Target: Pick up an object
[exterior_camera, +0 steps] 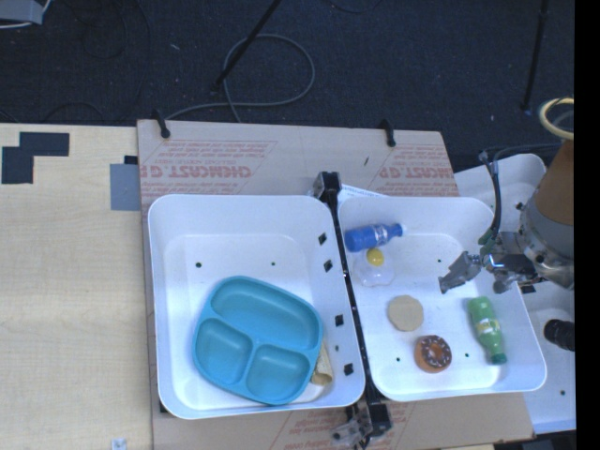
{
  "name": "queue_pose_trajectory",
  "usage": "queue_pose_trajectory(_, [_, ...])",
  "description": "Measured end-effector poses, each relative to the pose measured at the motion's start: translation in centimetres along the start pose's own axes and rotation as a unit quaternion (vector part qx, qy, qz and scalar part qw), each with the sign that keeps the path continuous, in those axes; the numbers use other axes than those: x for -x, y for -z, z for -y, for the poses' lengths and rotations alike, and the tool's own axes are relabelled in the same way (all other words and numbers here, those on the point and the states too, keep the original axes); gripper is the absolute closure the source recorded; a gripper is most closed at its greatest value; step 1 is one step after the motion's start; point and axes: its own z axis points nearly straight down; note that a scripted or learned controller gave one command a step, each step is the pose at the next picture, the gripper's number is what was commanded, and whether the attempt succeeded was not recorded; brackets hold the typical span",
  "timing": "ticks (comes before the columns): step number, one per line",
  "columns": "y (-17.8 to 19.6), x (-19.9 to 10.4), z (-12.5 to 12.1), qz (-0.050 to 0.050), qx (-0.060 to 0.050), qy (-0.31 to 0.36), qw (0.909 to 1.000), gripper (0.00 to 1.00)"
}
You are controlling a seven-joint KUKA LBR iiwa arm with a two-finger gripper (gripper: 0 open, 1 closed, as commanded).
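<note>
My gripper (483, 276) hangs over the right side of the right bin (450, 216), open, with nothing between its fingers (457, 276). Just below it in the view a green bottle (487, 329) lies on the bin floor, its top end near the gripper. A tan round disc (406, 313) and a brown sprinkled donut (433, 352) lie to the left of the bottle. At the bin's far left a blue bottle (373, 236) lies on its side, with a small yellow ball (375, 258) beside it.
The left bin (187, 251) holds a blue divided plate (258, 338) with a tan item (322, 371) tucked under its right edge. A black divider (342, 289) separates the bins. Cardboard (281, 162) lies under both.
</note>
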Motion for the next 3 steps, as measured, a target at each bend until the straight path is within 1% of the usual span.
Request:
queue_pose_trajectory(1, [0.4, 0.0, -0.2, 0.001, 0.004, 0.0, 1.0, 0.0])
queue_pose_trajectory(2, [-5.7, -0.9, -0.2, 0.0, 0.001, 0.001, 1.0, 0.0])
queue_pose_trajectory(3, [-11.0, -0.7, -1.1, 0.0, 0.002, 0.0, 1.0, 0.0])
